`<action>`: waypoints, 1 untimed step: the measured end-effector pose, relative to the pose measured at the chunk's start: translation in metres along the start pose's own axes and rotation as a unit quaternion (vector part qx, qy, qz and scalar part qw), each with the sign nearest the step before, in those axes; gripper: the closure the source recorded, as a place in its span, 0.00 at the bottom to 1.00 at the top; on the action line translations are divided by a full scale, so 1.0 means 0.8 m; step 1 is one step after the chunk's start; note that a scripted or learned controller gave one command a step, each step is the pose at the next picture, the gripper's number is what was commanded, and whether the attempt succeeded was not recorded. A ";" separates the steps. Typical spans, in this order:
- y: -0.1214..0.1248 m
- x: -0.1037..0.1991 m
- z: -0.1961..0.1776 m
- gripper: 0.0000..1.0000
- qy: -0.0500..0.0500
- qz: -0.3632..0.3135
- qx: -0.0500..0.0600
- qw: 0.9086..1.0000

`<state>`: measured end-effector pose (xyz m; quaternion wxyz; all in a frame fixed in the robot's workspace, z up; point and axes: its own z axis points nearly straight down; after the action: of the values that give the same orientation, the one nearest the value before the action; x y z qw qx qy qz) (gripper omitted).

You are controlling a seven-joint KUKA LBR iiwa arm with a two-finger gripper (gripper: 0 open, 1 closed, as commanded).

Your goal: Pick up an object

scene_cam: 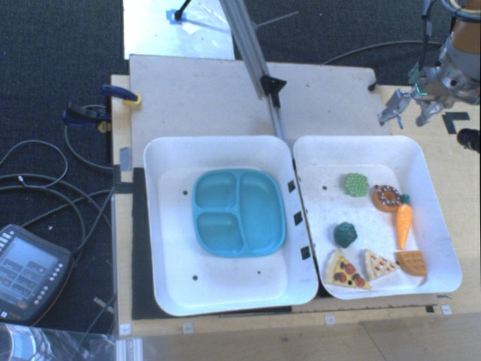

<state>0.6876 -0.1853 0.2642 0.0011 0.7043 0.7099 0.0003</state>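
From the overhead camera, the hand (409,105) hung high and off beyond the far right corner of the right bin (432,173), out over the bare tabletop (203,96). Nothing chosen yet, by the look of it, so the step in hand read as the approach: get across the rim and come down on one piece.

And there were pieces to choose from, all below and to the near side of the hand. Closest to it sat the green bumpy ball (356,184), with the doughnut (388,197) just beside that and the carrot (404,223) touching or nearly touching the doughnut's edge. Further off lay the dark green lump (345,234), then the pizza slice (346,270), the sandwich wedge (379,265) and the waffle piece (412,262) crowded along the near wall.

The smart pick, I judged, was the green ball or the dark lump: each stood apart from its neighbours, with room for a finger on either side. The flat pieces by the near wall looked awkward, low and packed close. The carrot would need the fingers set across its narrow width, not along it.

The left bin (161,224) held only a blue divided tray (240,212), well away from the hand.

As for the hand itself: its two fingers were spread apart, a clear gap between them, nothing in that gap, touching nothing.
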 end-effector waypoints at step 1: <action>0.000 0.000 0.000 0.00 0.000 0.000 0.000 1.000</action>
<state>0.6875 -0.1856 0.2643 0.0013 0.7042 0.7100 -0.0001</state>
